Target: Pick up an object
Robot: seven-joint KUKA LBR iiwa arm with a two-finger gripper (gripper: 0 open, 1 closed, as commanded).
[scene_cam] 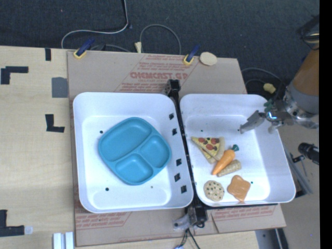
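White plastic bins, side by side on cardboard, toy food in the right one.

Smooth white left bin (85,113) carries a glossy blue divided plate (135,150), rounded, three compartments. Right bin (280,180) holds the small stuff toward six o'clock: a flat pizza wedge (209,145), tapered orange carrot (224,161) lying just against a pale cone-shaped piece (232,167), lumpy orange nugget (239,188), and a round speckled cookie (213,190). Gripper (259,119) hangs at two o'clock over the right bin, well apart from the food; I cannot tell how its claw is set.
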